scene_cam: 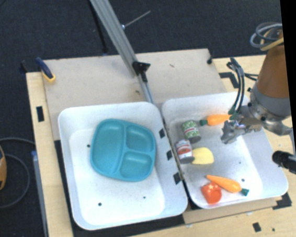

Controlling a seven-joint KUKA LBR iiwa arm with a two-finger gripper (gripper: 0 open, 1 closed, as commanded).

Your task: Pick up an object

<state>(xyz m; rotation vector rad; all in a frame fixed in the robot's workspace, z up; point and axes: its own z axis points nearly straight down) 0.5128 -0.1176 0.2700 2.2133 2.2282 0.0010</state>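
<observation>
I cannot tell how the jaws are standing; the gripper (pixel 230 132) is hanging over the right bin (pixel 259 174), just beside an orange carrot (pixel 216 118). Two small cans (pixel 190 130), a yellow piece (pixel 202 156), another carrot (pixel 226 183) and a red pepper (pixel 211 193) are lying nearby. A blue tray (pixel 123 150) is sitting in the left bin (pixel 83 201).

A teal divided plate (pixel 123 149) lies in the left white bin (pixel 83 201). At eleven o'clock a blue-and-yellow clamp (pixel 45 69) grips the bench corner. A grey metal rail (pixel 118 39) slants from twelve o'clock toward the bins.
</observation>
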